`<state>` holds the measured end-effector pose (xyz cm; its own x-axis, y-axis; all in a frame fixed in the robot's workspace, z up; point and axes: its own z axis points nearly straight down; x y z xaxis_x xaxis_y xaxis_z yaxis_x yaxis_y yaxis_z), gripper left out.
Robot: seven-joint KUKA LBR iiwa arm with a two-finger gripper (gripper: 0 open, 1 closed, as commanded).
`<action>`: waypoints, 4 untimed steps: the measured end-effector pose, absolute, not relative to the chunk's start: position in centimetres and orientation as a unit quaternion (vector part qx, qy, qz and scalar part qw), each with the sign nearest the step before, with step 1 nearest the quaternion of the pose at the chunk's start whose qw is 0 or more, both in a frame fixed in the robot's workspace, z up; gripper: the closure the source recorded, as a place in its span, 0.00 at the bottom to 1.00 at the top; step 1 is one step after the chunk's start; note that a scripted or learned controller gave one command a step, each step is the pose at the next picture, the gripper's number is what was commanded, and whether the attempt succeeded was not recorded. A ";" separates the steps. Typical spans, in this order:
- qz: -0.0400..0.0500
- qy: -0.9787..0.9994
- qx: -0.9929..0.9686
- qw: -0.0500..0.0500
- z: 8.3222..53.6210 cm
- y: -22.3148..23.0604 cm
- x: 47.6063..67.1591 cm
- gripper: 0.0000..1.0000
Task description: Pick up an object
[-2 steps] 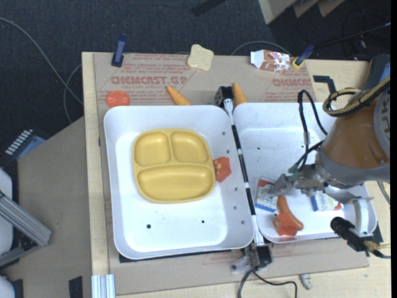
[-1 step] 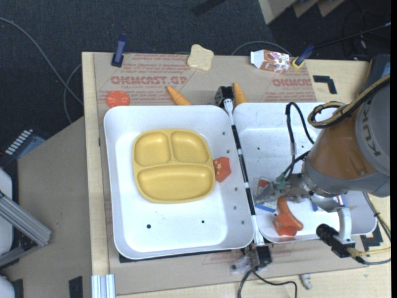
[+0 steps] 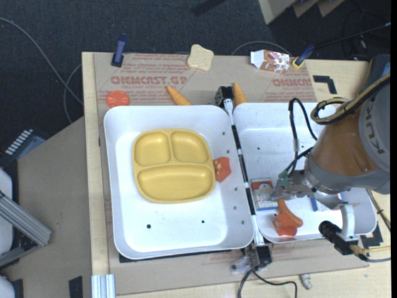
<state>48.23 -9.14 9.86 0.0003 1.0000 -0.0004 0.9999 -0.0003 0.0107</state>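
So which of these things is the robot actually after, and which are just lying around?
Likely in play, in the right bin:
gripper
orange toy
small card

Just lying about:
yellow divided plate
red piece
bread slice
carrot
red disc

The tabletop (image 3: 93, 166) is a pale wooden board with a sheet of brown cardboard printed in red letters (image 3: 149, 76) lying on its far part. Two shallow white plastic bins stand on it side by side, touching: the left bin (image 3: 118, 185) and the right bin (image 3: 260, 126). Directly on the cardboard, behind the bins, lie a small blue clip (image 3: 118, 50), a beige slice of toy bread (image 3: 200, 57), a round red-orange cap (image 3: 116, 98), a small orange carrot-shaped piece (image 3: 178, 96) and a crumpled white and red wrapper (image 3: 271, 59).
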 end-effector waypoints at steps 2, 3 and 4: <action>0.000 0.707 0.707 0.000 18.4 -5.8 51.2 0.00; -0.001 0.707 0.707 -0.001 12.5 -9.6 51.0 0.00; 0.003 0.707 0.707 0.002 8.7 -9.4 48.2 0.00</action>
<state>48.20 -9.40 8.75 -0.0002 1.0000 0.0009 1.0000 0.0002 0.0075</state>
